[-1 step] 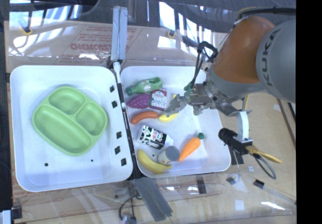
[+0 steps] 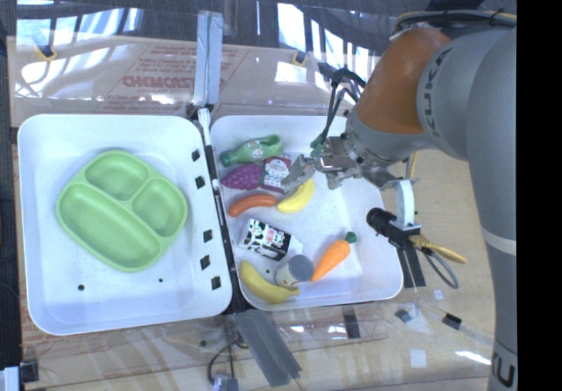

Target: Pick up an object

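In the camera view, the gripper point(image 2: 303, 171) hangs low in the right bin point(image 2: 379, 279), centre-right of the frame, just above the upper banana point(image 2: 299, 197); whether its pincer is apart or together I cannot tell, and nothing is visibly held, so the pick looks not yet done, with grasp and lift left. By count, the right bin holds two bananas, the second point(image 2: 263, 284) at its lower edge, one carrot point(image 2: 330, 258), one sausage point(image 2: 252, 203), one grape bunch point(image 2: 244, 177), one green bottle point(image 2: 251, 150) and one cow-patterned carton point(image 2: 267, 239), while the left bin point(image 2: 44, 293) holds one green divided plate point(image 2: 122, 207).
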`<action>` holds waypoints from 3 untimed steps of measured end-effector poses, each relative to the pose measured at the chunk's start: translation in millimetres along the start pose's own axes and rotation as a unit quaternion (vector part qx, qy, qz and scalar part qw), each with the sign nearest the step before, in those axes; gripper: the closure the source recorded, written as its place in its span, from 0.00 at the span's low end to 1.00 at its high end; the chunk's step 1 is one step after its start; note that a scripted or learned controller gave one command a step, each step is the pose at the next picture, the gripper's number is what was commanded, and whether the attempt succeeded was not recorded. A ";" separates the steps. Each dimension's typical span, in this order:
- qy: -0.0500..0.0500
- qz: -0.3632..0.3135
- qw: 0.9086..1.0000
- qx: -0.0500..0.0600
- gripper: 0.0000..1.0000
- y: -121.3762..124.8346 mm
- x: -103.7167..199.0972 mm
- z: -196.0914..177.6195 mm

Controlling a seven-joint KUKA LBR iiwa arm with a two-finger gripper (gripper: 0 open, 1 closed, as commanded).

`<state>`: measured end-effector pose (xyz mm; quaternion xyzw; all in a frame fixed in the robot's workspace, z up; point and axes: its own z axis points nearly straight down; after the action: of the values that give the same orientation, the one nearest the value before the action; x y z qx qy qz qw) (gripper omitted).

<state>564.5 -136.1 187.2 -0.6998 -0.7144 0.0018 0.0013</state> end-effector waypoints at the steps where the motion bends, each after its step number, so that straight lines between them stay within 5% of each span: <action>1: 0.000 -0.094 0.996 -0.002 0.00 20.7 -49.8 -29.9; 2: 0.000 -0.077 0.997 0.000 0.00 33.0 -24.2 75.1; 3: 0.001 -0.123 0.992 -0.001 0.00 13.0 -38.8 95.3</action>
<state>577.8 -174.7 91.8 -0.6063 -0.7952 0.0003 0.0013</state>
